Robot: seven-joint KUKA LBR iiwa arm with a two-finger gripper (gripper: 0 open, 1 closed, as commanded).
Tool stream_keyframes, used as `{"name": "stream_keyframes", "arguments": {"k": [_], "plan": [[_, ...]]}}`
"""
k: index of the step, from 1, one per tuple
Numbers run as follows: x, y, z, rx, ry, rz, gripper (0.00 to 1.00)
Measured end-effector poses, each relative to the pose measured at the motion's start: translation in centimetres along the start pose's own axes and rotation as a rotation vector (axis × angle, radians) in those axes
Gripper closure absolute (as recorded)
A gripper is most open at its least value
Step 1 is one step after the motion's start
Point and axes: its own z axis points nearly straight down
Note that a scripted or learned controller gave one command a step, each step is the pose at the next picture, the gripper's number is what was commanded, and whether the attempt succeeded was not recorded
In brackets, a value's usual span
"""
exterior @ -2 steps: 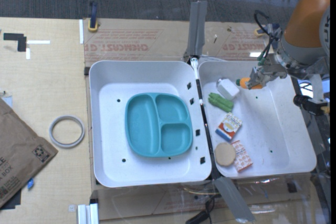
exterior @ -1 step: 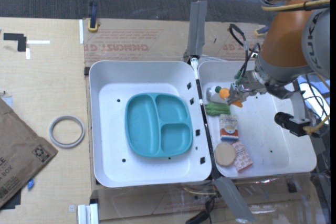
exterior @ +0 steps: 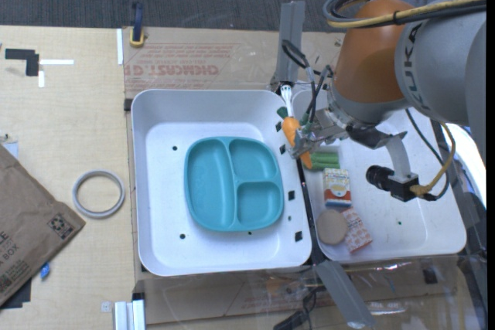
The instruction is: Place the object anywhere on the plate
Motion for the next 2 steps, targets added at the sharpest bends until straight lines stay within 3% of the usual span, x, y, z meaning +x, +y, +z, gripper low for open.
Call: {"name": "stream_keyframes", "arguments": {"k": [1, 2], "plan": [[0.7, -4.8, -6.1, -0.002, -0.001, -0.064, 1.0], [9.5, -1.0, -5.8, 0.0, -0.001, 0.051, 1.0]]}}
